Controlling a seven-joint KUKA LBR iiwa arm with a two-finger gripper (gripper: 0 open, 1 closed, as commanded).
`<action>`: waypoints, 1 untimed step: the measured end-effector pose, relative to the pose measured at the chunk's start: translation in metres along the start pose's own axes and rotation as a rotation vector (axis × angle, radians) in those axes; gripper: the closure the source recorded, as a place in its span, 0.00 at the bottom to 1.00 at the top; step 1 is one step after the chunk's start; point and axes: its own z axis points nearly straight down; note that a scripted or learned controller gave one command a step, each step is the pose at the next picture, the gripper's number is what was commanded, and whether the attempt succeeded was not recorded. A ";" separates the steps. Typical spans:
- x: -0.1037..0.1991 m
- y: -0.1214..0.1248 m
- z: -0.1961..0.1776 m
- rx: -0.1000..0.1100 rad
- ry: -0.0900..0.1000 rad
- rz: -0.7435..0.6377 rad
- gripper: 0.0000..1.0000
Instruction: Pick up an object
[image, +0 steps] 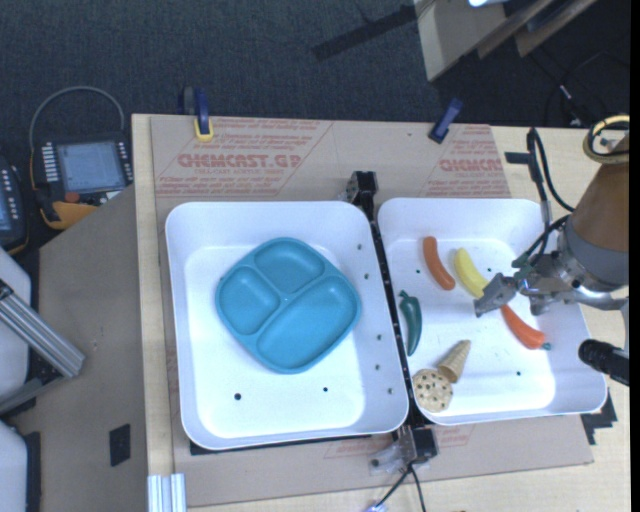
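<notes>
My gripper hangs over the right bin, reaching in from the right. It looks open, with nothing between its fingers. A yellow banana lies just to its left, beside an orange-red sausage. An orange carrot lies just below the gripper, partly under the wrist. Further left and toward the front are a green pepper, an ice cream cone and a cookie.
The left bin holds a blue divided plate. A black divider runs between the bins. The grey arm with its orange band crosses the right bin's right wall.
</notes>
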 end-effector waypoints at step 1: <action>0.000 0.002 -0.003 -0.007 -0.001 -0.002 0.00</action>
